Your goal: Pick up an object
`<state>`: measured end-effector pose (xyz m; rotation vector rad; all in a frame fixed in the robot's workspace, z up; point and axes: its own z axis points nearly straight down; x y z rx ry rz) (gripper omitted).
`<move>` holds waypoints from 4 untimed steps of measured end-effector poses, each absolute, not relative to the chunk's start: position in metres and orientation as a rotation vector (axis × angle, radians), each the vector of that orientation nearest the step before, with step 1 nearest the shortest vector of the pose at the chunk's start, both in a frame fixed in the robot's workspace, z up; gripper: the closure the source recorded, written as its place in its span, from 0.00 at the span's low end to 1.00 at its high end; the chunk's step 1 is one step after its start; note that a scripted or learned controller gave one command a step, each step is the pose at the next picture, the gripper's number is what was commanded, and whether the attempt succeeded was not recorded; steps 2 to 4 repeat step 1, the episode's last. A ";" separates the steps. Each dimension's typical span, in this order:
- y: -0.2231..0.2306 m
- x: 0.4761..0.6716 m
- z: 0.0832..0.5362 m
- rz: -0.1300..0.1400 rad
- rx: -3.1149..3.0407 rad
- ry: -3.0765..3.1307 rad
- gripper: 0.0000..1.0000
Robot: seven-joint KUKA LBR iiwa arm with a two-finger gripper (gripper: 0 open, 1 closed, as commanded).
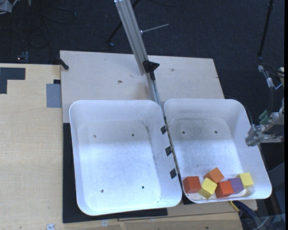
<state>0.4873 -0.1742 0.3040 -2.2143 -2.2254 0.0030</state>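
We list two shallow white bins side by side on the bench. The left bin [86,128] has a speckled floor. The right bin [240,109] holds a cluster of small blocks in its near corner, all close together:

- a red-brown block [192,184], leftmost of the group;
- a yellow block [208,188], just right of it and touching;
- an orange block [214,175], slightly farther back;
- a red block [224,189], near the bin's near wall;
- a purple block [236,185], beside the red one;
- a second yellow block [246,179], rightmost, close to the bin's right wall.

We note the gripper [260,134] at the right, outside the right bin's rim, well apart from the blocks and farther back than they lie. We cannot tell how it is set, and we see no block at it.

An aluminium rail [134,37] slants up from the divide between the bins toward the far side.
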 end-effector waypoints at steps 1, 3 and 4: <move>-0.174 0.488 0.389 -0.004 -2.224 -2.227 1.00; -0.174 0.488 0.389 -0.004 -2.224 -2.227 1.00; -0.174 0.488 0.389 -0.004 -2.224 -2.227 1.00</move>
